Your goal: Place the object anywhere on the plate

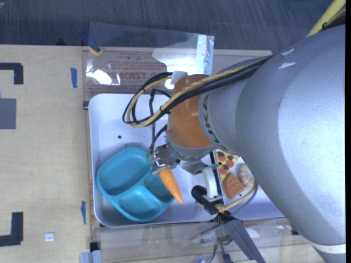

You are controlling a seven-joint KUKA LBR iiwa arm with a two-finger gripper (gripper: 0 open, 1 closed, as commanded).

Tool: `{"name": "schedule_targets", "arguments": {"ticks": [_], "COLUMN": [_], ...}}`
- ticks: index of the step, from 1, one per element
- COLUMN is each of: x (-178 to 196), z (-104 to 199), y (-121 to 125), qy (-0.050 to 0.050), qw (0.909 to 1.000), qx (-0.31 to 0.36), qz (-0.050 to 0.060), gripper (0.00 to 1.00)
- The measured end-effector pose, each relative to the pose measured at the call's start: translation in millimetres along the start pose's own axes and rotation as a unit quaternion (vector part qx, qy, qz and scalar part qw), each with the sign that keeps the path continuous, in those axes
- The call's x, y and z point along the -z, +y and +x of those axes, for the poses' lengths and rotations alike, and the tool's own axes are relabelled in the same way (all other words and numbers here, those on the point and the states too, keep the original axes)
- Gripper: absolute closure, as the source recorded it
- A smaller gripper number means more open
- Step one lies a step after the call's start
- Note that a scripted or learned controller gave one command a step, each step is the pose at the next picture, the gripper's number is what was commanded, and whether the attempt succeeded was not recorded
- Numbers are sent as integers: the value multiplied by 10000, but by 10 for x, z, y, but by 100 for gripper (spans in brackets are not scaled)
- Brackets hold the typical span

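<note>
Blue plastic divided plate [130, 186], rounded, two compartments visible, lower left of the white bin, lower centre-left of frame; tilted, its right end overlapped by the carrot. Orange plastic toy carrot [171, 184], cone-shaped, lying at a slant, point toward lower right, thick end up-left under the arm's wrist, resting against the plate's right rim.

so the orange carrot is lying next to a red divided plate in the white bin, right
Not quite: the plate is blue, not red. The camera view shows the orange carrot at the right edge of that blue divided plate, inside the white bin.
</note>
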State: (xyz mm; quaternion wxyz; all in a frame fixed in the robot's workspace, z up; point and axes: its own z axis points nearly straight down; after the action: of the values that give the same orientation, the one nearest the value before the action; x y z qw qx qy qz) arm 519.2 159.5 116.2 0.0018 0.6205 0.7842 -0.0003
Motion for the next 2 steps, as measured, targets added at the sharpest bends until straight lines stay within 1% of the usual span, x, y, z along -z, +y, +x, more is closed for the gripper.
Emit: {"name": "schedule_targets", "arguments": {"ticks": [1, 2], "x": [3, -9], "z": [14, -375], "y": [1, -488], "qy": [2, 41], "qw": [10000, 9955], "qx": [11, -951], "qz": [-2, -14], "gripper": [0, 0]}}
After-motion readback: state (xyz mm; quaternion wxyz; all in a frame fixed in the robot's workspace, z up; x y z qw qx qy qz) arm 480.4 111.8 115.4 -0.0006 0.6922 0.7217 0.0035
